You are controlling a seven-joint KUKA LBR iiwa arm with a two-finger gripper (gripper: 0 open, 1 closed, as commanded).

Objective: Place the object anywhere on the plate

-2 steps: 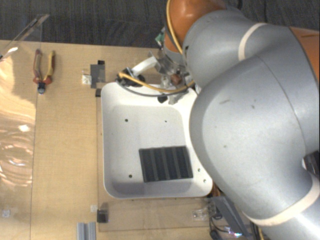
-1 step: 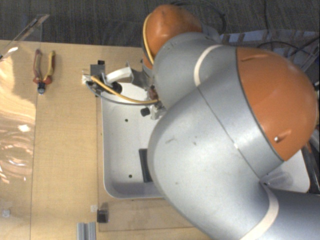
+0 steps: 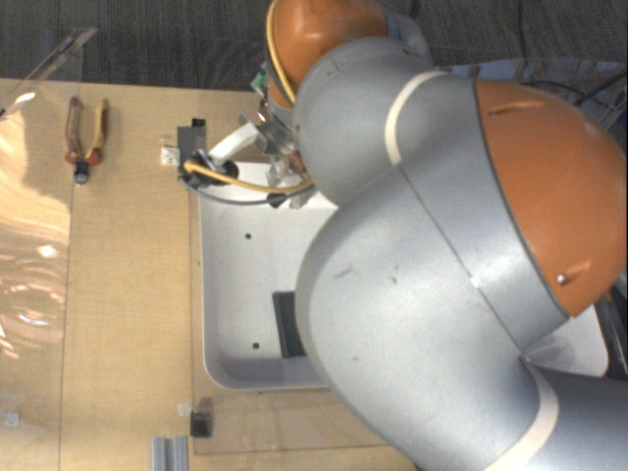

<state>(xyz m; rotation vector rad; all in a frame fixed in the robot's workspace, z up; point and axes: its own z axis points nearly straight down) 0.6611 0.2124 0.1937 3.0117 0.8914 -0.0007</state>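
Plainly, the big grey arm with its orange caps (image 3: 442,263) took up the right and lower part of the frame, its smooth, rounded metal shells lying closest to the camera and covering most of what lay below. It was folded over the bin because it reached in from the right edge and bent back toward the upper middle.

Beneath it, the shallow white plastic bin (image 3: 231,292) showed a matt floor with rounded corners and a low rim, set on the pale wooden counter (image 3: 128,312). A flat dark rectangular strip (image 3: 287,324) lay on the bin floor at lower centre, partly tucked under the arm; what it was I could not tell. No plate could be made out in the uncovered part of the bin, and the object to be placed could not be picked out either; both were probably hidden by the arm.

Further back, at the bin's upper rim, the claw (image 3: 280,170) sat among looping yellow and black cables (image 3: 221,173), too cluttered to say whether it was released, clenched or grasping anything.

Farthest, in the upper left, red-and-yellow-handled pliers (image 3: 85,137) lay flat on the counter, well apart from the bin, seemingly just left there.
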